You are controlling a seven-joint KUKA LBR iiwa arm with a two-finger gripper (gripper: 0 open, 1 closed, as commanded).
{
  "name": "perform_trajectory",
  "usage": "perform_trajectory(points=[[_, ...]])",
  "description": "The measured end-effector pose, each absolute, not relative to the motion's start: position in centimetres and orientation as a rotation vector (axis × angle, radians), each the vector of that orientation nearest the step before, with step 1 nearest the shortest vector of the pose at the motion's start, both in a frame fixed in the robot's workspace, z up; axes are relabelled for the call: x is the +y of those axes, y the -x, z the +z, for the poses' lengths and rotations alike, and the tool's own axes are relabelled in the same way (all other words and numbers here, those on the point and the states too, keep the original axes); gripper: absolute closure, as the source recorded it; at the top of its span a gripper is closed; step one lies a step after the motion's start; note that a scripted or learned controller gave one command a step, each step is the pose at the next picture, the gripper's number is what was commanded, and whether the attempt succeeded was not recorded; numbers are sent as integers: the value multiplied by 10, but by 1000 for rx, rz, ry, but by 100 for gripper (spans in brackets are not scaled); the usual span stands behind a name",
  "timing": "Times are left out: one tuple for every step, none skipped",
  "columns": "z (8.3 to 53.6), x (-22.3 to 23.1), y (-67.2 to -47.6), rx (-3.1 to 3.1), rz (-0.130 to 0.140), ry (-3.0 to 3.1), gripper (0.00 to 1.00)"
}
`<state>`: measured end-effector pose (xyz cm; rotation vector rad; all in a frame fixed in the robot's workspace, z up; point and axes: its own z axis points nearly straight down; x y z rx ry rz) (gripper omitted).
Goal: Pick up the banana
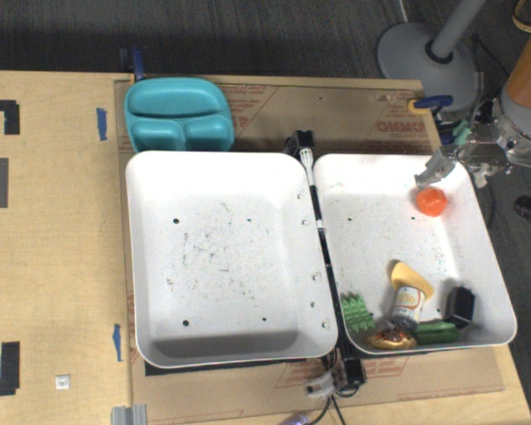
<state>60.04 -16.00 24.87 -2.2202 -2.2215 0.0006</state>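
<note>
Hand: the two-finger metal hand (pixel 438 168) hangs at the far right rim of the right-hand shallow white plastic bin (pixel 407 215), just beside a small orange ball (pixel 432 201); whether its fingers stand wide or narrow I cannot tell, and nothing is seen between them.
Banana: the yellow curved banana (pixel 411 281) lies in the near part of the right-hand bin, well apart from the hand, resting against a small cylindrical jar (pixel 407 305).
Clutter: a green ridged block (pixel 357 311), a long green piece (pixel 435 330), a black box-shaped item (pixel 461 305) and a brownish round thing (pixel 391 336) crowd the same near corner, probably because the bin floor slopes things that way.
Left bin: the left-hand shallow white plastic bin (pixel 221 255) bears scuff marks.
Desk: a teal divided plastic tray (pixel 178 113) sits on the desk behind the left bin.
Step in hand: judged as approach; the hand has yet to come over the banana.
Risk: the jar touching the banana may foul a grasp.
</note>
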Motion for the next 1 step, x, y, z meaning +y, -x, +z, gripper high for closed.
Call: perform_trajectory(points=[[86, -117, -582, -2357, -1, 2078, 0]])
